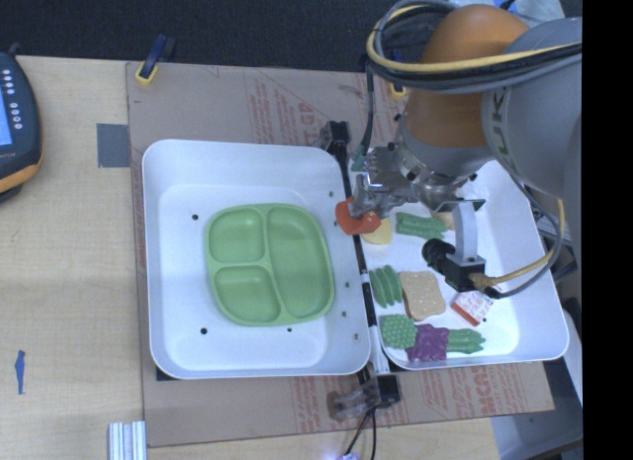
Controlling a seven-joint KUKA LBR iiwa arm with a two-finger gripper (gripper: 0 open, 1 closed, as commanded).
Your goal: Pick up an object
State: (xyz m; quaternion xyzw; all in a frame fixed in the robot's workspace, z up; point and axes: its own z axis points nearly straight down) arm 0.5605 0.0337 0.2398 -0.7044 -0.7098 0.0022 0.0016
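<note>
My gripper (362, 207) hangs over the seam between the two bins, at the right bin's upper left corner. A small red-orange toy food (353, 219) sits between the fingertips, over the bin rims, and the fingers look shut on it. The right bin (539, 329) holds several toy foods: a pale yellow piece (379, 236) just right of the red one, a green pod (420, 224), dark green beans (386, 285), a bread slice (425, 296), a green knobbly piece (398, 329), purple grapes (430, 342) and a red-and-white packet (472, 306).
The left bin (168, 339) holds a green divided plate (269, 263) at its middle. The arm's orange band and grey body (475, 82) cover the right bin's upper part. A black fitting with a cable (447, 261) hangs over the right bin. A handheld pendant (15, 122) lies far left.
</note>
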